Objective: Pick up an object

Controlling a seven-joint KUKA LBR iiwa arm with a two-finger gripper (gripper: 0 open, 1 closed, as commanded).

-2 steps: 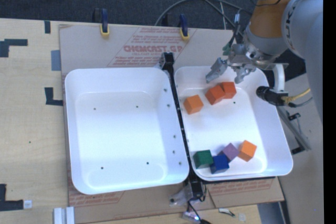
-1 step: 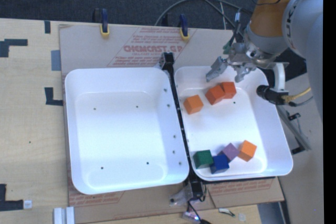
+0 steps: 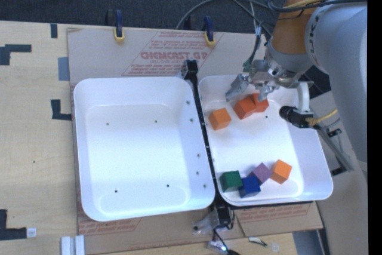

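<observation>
— Over by the far end of the right bin, see the gripper? It hangs low above two blocks, an orange-red one and a redder one touching it.

— Are the jaws open?

— Spread apart, I'd say, with nothing between them. One finger juts out to the camera's left, the other sits nearer the red block.

— So which way is the block from the jaws?

— Just below and a shade toward the near rim. The pair lies in a row running roughly across the bin, so closing across that row looks awkward to me.

— Anything else to grab?

— An orange cube lies near the divider, a little apart. Green, blue, purple and another orange block cluster at the near end, well apart from the arm. The left bin is farther off on the table.
</observation>
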